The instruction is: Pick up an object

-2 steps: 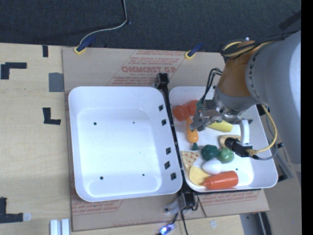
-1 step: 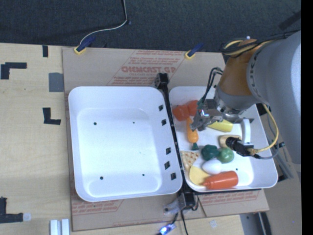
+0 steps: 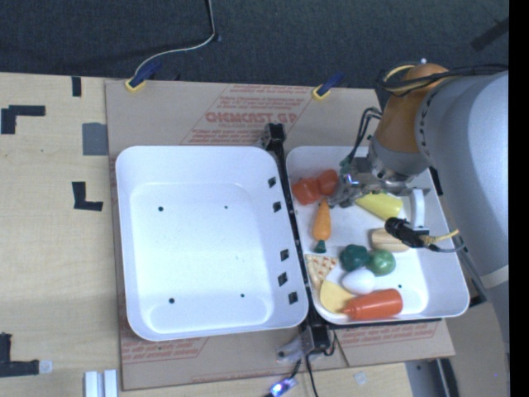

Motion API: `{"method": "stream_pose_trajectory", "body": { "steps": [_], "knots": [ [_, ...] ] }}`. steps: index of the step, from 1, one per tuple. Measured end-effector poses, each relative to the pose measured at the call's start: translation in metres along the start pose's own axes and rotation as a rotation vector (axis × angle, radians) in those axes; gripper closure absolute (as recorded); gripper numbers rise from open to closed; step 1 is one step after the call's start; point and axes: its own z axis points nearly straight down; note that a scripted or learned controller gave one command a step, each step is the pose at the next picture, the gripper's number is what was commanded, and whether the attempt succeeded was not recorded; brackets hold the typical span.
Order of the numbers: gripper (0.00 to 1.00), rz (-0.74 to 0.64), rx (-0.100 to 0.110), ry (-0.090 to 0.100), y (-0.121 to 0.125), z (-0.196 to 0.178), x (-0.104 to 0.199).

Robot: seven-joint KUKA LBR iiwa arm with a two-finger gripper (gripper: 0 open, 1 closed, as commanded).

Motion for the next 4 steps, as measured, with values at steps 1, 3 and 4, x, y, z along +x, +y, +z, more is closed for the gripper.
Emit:
{"method": "stream_pose_trajectory", "body": {
  "steps": [1, 3, 4],
  "knots": [
    [0.0, -0.002, -0.003, -0.001, 0.0, -0.003, 0.002],
    [0.0, -0.011, 0.041, -0.003, 0.022, 0.0, 0.023],
    [0.0, -0.012, 0.048, 0.019, 0.022, 0.002, 0.001]
  ]
}}
